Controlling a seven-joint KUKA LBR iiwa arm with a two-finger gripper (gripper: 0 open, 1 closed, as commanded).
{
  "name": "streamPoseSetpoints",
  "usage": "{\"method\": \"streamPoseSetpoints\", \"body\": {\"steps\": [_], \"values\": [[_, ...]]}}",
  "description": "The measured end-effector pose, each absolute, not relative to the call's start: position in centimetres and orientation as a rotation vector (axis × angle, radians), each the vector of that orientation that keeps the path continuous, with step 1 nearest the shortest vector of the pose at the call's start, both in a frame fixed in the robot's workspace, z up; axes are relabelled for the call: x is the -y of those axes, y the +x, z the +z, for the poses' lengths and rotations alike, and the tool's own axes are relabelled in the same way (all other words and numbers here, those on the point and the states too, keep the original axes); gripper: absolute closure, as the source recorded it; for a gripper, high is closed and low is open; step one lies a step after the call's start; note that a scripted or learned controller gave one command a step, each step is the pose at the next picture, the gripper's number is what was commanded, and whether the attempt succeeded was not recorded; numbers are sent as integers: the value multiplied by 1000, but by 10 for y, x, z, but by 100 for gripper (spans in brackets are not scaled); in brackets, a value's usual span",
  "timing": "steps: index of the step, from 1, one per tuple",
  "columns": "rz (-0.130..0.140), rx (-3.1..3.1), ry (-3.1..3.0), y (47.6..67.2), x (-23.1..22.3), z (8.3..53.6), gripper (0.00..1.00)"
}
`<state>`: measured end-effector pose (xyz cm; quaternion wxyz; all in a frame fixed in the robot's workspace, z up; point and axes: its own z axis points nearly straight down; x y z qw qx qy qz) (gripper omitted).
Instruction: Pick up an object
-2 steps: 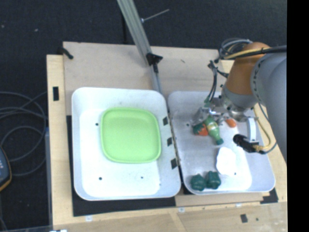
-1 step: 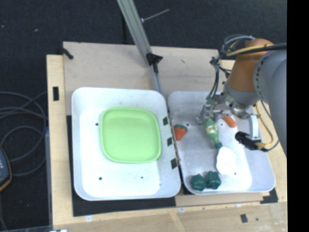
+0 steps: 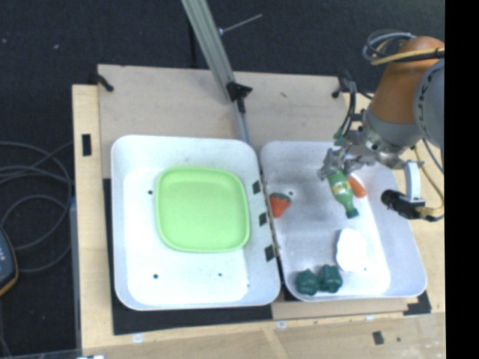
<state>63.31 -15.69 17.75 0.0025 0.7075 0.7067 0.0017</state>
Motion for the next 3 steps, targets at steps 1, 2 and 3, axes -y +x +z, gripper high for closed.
{"method": "streamPoseSetpoints", "body": {"steps": [1, 2, 3], "values": [[5, -2217, 2218, 636, 161, 240, 100], [1, -2221, 2221, 637, 161, 248, 100], [1, -2225, 2218, 629, 110, 239, 100]]}}
